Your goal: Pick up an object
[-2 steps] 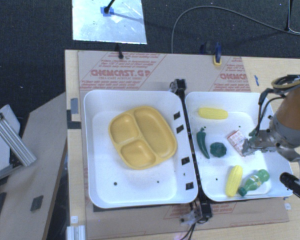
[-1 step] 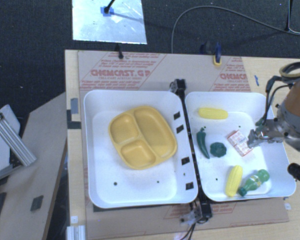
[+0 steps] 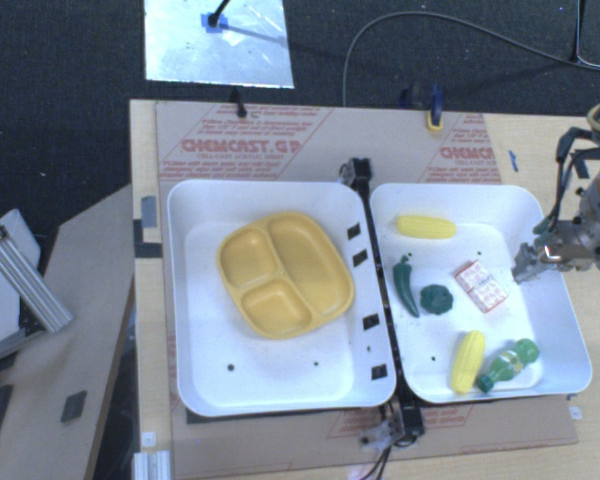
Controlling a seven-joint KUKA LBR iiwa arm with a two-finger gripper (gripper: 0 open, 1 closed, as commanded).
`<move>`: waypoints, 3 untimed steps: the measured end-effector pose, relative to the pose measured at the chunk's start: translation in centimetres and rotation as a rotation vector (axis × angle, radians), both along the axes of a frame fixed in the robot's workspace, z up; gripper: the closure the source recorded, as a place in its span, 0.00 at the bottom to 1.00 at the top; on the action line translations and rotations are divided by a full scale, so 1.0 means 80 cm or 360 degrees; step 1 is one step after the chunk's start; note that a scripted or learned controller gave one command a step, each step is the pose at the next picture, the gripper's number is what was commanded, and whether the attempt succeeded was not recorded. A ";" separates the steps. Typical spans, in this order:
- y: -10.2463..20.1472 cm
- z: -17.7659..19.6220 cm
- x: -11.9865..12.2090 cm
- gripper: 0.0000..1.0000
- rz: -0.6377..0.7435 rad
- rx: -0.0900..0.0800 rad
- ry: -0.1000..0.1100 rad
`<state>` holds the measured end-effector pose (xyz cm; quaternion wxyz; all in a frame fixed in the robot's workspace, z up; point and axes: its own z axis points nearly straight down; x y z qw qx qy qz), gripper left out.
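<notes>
Red-and-white packet [image 3: 480, 285], the object nearest the gripper [image 3: 532, 262], lies flat on the floor of the right bin [image 3: 558, 320], towards its right side and a little above the middle. That bin holds 5 more things: a yellow corn cob [image 3: 426, 228] lying crosswise near the far wall, a dark green pepper [image 3: 406, 286] with its stem up near the left wall, a dark green broccoli piece [image 3: 437, 299] just beside the pepper, a 2nd corn cob [image 3: 468, 361] standing lengthwise near the front, and a green bottle [image 3: 508, 363] tilted next to it, the 2 close together or touching. The left bin [image 3: 206, 368] holds 1 yellow divided plate [image 3: 284, 272] with 3 compartments, set near its middle. Both bins rest on a brown printed board [image 3: 280, 138]. The gripper sits over the right bin's right rim, just right of the packet and apart from it; nothing is between its tips, and whether they are spread or closed cannot be told.
</notes>
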<state>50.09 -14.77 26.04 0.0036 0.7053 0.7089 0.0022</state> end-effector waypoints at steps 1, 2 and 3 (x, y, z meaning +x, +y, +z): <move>0.064 -0.020 0.023 1.00 0.0008 0.0004 0.0009; 0.117 -0.021 0.040 1.00 0.0008 0.0005 0.0009; 0.180 -0.036 0.075 1.00 0.0009 0.0005 0.0007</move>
